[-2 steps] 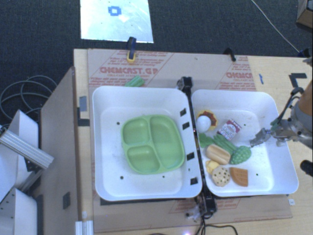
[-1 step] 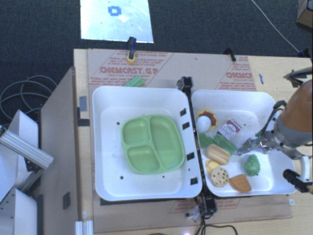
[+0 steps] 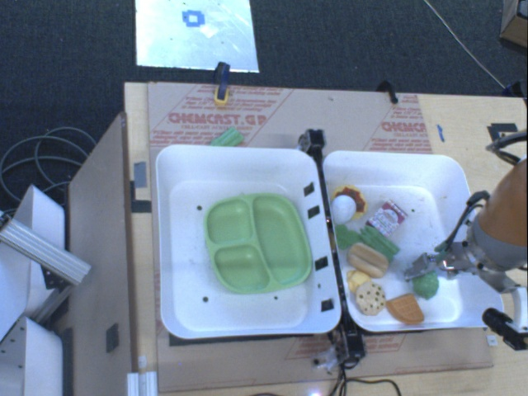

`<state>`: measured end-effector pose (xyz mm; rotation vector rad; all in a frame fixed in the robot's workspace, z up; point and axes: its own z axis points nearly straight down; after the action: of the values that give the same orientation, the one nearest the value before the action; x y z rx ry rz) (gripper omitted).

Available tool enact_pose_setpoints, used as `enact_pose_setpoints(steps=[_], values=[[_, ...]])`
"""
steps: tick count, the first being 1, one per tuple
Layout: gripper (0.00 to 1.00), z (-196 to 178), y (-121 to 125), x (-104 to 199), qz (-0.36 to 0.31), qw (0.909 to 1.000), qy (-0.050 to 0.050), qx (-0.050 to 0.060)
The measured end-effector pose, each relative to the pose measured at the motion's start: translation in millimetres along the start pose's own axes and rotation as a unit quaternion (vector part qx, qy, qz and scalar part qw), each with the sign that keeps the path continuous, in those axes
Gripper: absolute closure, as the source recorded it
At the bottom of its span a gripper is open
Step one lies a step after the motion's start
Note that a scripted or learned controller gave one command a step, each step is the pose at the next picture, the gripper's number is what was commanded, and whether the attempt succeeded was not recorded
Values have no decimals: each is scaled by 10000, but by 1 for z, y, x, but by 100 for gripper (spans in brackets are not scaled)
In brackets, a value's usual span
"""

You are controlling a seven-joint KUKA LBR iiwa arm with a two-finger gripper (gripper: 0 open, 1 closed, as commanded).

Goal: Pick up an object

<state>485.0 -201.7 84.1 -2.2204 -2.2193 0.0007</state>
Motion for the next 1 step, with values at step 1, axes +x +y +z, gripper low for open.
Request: enact_pose_setpoints(steps=[1], values=[[100, -11, 3, -1, -1, 10000, -15, -34]])
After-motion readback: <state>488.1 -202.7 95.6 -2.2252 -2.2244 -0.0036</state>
